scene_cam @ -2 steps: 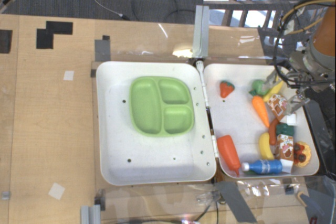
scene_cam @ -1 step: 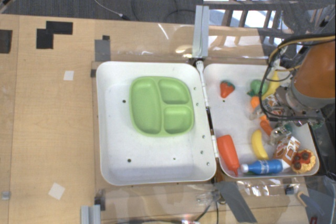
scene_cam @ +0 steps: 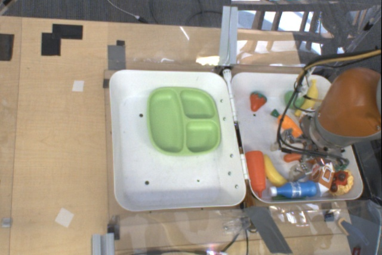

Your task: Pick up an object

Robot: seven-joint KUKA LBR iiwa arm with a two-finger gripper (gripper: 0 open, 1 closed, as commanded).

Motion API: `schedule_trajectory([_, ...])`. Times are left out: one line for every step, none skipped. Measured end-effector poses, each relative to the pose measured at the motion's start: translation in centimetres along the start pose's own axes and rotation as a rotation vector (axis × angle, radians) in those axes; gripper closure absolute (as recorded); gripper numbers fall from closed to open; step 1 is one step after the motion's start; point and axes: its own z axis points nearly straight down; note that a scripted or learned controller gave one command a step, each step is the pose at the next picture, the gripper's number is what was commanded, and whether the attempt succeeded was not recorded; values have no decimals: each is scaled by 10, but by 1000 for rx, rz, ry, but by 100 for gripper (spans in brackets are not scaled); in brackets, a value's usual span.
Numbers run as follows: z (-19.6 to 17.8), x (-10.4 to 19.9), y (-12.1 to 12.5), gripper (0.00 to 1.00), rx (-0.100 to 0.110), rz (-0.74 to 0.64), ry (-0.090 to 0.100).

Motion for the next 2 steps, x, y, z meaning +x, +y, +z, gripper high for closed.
schedule_trajectory([-1, -7, 39, 0, 6, -38, -5])
schedule_trajectory([2, -59, 9, 0, 0, -17, 0])
